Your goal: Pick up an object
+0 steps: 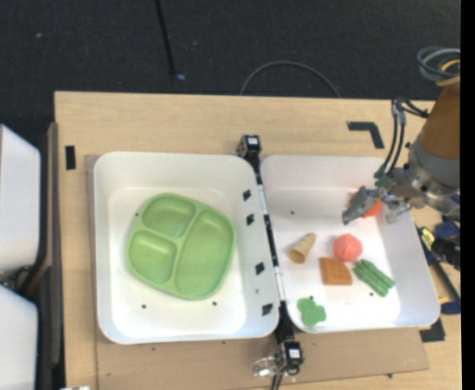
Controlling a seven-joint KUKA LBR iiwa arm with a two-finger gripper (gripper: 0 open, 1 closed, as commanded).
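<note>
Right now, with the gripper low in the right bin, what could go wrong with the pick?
1. The gripper sits against a small orange object near the bin wall; it may push it instead of grasping.
2. The red ball, orange block and green piece lie crowded together, so a grasp there could disturb neighbours.

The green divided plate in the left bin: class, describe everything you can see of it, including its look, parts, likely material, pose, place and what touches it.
The green divided plate is a pale lime colour and looks like smooth moulded plastic. It is a rounded square with raised ridges that split it into three compartments, two smaller ones and one larger. It lies flat, right way up, turned at a slant to the bin walls, near the middle of the left bin. It rests on the bin's white floor.
</note>
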